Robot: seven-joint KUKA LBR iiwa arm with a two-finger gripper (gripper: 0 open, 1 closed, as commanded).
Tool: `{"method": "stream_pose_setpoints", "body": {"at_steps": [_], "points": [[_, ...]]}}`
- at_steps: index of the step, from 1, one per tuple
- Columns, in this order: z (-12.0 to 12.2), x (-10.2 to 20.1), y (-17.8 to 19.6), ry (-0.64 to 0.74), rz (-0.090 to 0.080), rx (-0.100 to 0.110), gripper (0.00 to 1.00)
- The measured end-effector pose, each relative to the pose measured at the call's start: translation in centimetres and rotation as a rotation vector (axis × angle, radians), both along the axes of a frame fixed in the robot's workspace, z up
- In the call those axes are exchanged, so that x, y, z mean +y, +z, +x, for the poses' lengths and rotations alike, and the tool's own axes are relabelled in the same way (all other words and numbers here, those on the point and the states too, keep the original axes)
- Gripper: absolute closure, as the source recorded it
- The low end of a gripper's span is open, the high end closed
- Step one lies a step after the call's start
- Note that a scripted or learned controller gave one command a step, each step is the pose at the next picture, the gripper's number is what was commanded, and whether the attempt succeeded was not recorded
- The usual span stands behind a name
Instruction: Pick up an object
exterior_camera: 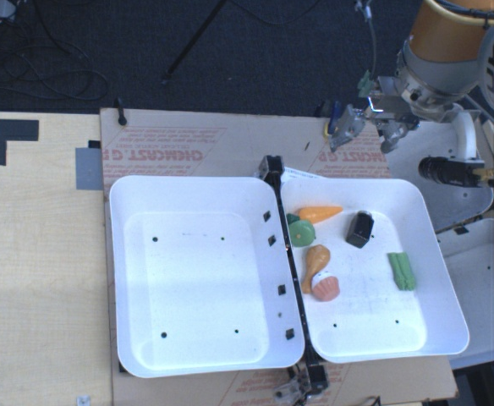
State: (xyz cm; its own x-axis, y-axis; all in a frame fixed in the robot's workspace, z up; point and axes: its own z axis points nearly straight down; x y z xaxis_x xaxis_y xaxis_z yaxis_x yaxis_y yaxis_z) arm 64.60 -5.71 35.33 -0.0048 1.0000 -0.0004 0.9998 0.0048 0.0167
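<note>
— Where's the arm at right now?

— Up in the upper right of the frame, behind the far edge of the right bin. Its hand hangs over the cardboard sheet, not over the bin at all, and there's nothing between its fingers. Whether they're spread or closed, I can't tell from here.

— So nothing's picked up yet?

— No. I'd say it's at the very start, the approach. Everything lies loose in the right bin: an orange toy carrot near the divider, a green round toy just below it, a tan pear-shaped toy touching a pink piece, a black block near the middle, and a green piece off toward the right wall.

— And the left bin?

— Just bare white floor, on the counter beside the other.

— What does it need to do next?

— Swing toward the lower part of the frame, settle over one item, and drop. My guess: the black block or the green piece are the easier targets, standing apart from the cluster by the divider.
</note>
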Motion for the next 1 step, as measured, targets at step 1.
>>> {"method": "stream_pose_setpoints", "body": {"at_steps": [1], "points": [[-0.18,-0.06,-0.20,0.003,-0.001,0.020,1.00]]}}
